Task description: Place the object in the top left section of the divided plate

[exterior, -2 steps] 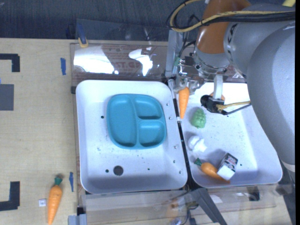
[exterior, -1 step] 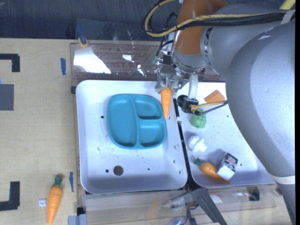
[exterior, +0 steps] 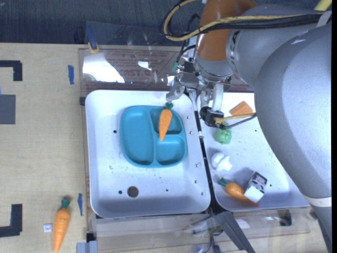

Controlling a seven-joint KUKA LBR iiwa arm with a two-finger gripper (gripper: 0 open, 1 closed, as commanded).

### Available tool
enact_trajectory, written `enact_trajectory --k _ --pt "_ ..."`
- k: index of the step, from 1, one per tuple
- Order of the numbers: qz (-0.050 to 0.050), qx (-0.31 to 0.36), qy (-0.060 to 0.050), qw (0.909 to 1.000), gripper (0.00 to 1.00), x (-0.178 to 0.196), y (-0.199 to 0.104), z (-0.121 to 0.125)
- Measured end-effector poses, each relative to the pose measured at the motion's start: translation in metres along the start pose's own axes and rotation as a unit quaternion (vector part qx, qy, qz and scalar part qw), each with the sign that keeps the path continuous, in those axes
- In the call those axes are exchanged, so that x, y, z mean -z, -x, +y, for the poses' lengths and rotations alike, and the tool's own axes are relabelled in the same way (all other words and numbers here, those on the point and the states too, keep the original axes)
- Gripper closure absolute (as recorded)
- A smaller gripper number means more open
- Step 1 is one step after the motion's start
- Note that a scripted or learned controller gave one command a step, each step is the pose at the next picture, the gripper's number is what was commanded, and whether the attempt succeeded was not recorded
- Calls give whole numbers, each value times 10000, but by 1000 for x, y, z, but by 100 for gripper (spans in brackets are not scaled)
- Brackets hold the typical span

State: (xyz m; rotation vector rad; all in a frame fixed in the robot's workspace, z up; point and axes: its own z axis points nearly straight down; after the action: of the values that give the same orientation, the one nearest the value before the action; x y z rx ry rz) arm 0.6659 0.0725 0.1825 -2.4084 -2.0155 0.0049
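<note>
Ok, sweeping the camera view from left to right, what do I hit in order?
Carrot on the bench → blue divided plate → carrot on the plate → green item → carrot in the right bin → small black-and-white box.

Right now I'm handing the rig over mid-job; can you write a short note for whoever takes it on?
Gripper: above the left white bin's far right corner; finger state unclear.
Blue divided plastic plate: in the left bin.
Orange toy carrot with green top: lying in the plate's upper right section, its tip on the divider.
Whether that section is the target depends on how the plate's sides are read; check placement.
Right bin holds another orange carrot and a green piece.
</note>
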Motion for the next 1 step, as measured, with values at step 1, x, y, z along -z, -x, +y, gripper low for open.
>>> enact_trajectory --k 1 --pt "-7 9 -4 10000 100 9 0 0"
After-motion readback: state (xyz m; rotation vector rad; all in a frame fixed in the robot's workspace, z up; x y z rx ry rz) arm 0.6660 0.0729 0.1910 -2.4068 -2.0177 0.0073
